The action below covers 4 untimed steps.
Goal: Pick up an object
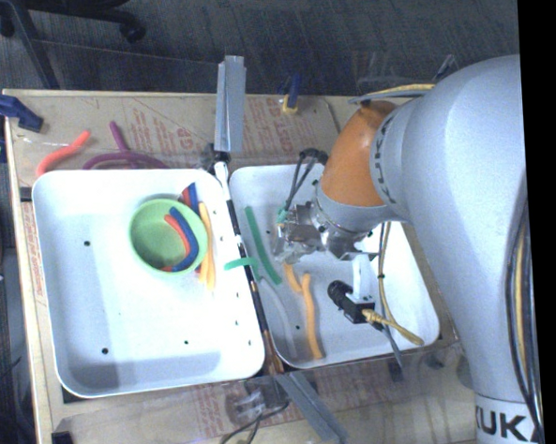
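My gripper (291,241) hangs low over the left-middle of the right bin (410,302), under the orange wrist band. Just to its left a long green strip (262,245) lies slanted along the bin's left wall. A short green piece (235,264) lies across the divider between the bins. An orange strip (309,316) lies just below the gripper, running toward the front of the bin. In the left bin (106,330) a green bowl (157,238) holds red and blue curved pieces, with a yellow stick (206,249) at its right side. Nothing shows in the gripper's grasp.
The arm's big grey body covers the right bin's right side. A black fitting with a yellow cable (354,306) hangs near the bin's front. A grey bar (229,102), a blue clamp (292,90) and pink and orange tubes (114,159) lie on the bench behind the bins.
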Available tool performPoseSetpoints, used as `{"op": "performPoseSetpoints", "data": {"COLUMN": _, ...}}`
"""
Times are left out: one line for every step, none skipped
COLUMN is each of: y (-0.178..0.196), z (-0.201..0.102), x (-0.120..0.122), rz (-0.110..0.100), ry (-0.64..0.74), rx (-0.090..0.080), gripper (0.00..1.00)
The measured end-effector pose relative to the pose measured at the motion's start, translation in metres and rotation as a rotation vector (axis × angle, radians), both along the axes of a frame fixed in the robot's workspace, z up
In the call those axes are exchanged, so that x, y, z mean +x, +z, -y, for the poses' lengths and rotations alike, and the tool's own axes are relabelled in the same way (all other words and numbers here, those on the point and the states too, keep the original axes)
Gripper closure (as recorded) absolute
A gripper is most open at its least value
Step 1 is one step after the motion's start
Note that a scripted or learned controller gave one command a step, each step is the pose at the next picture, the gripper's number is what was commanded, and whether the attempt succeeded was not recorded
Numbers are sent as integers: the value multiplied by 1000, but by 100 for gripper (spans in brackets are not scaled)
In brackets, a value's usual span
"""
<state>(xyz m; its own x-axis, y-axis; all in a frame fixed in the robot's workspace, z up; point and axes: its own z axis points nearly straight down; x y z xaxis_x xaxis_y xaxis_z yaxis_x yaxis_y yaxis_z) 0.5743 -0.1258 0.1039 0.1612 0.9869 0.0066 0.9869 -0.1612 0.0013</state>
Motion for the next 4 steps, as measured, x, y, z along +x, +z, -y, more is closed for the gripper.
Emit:
{"op": "performPoseSetpoints", "data": {"y": 0, "z": 0, "x": 0, "rz": 0, "ry": 0, "rx": 0, "gripper": 0}}
{"op": "performPoseSetpoints", "data": {"y": 9, "z": 0, "x": 0, "rz": 0, "ry": 1, "rx": 1, "gripper": 100}}
{"op": "performPoseSetpoints", "data": {"y": 9, "z": 0, "x": 0, "rz": 0, "ry": 1, "rx": 1, "gripper": 0}}
{"op": "performPoseSetpoints", "data": {"y": -13, "z": 3, "x": 4, "rz": -7, "ry": 70, "rx": -4, "gripper": 0}}
